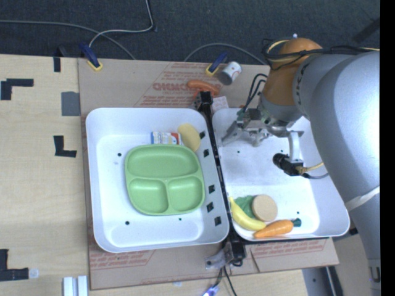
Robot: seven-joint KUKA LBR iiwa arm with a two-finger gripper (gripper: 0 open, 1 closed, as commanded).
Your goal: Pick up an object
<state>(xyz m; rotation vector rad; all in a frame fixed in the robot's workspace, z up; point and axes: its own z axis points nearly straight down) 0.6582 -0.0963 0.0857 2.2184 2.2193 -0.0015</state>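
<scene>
My gripper (pixel 247 130) hangs low over the back part of the right bin (pixel 321 193), close to the divider between the bins. Nothing shows under it but bare white floor. At the right bin's front lie a yellow banana (pixel 243 217), an orange carrot (pixel 274 228), a round tan disc (pixel 265 207) and a green piece (pixel 245 201) partly under the disc. In the left bin (pixel 102 165) sits a green divided plate (pixel 165 179). Behind the plate are a small carton (pixel 163 138) and a yellow lemon-like object (pixel 190 137).
The grey arm with its orange band (pixel 287 73) covers the right bin's back right corner. A black cable plug (pixel 285 163) hangs off the wrist over the bin. Behind the bins on the cardboard lie an orange sausage-shaped toy (pixel 203 86), a grey cylinder (pixel 229 73) and two blue clamps (pixel 92 58).
</scene>
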